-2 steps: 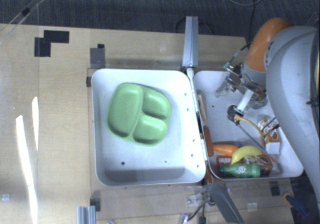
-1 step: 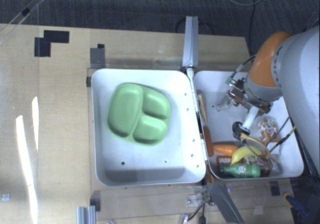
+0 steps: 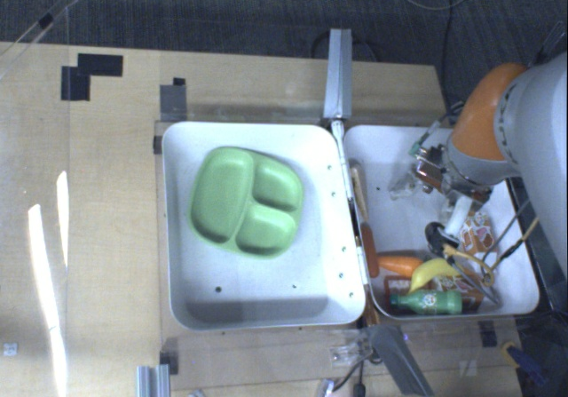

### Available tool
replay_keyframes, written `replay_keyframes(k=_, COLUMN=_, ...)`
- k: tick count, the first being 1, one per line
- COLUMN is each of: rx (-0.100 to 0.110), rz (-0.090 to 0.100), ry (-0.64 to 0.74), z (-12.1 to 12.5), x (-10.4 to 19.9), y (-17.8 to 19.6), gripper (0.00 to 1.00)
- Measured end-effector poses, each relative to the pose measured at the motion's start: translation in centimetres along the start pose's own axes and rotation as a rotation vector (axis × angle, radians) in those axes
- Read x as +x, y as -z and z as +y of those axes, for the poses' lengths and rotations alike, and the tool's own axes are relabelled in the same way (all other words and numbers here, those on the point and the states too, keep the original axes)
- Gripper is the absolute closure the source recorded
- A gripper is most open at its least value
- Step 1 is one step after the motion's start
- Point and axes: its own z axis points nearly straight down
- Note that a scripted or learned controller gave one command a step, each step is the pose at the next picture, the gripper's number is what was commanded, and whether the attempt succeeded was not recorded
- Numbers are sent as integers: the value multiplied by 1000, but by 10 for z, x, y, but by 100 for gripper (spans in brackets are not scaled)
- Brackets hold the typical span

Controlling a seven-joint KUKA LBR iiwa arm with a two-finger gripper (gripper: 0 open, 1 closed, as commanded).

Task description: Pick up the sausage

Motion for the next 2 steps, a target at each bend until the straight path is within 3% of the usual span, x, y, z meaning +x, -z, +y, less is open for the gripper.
replay_keyframes(k=1, rx=-5, rz=-1, ry=-14, z=-66, x=-21, y=2, gripper=0)
replay_keyframes(k=2, rx=-14, rz=0, ry=-2, z=-89, x=-23, y=2, gripper=0)
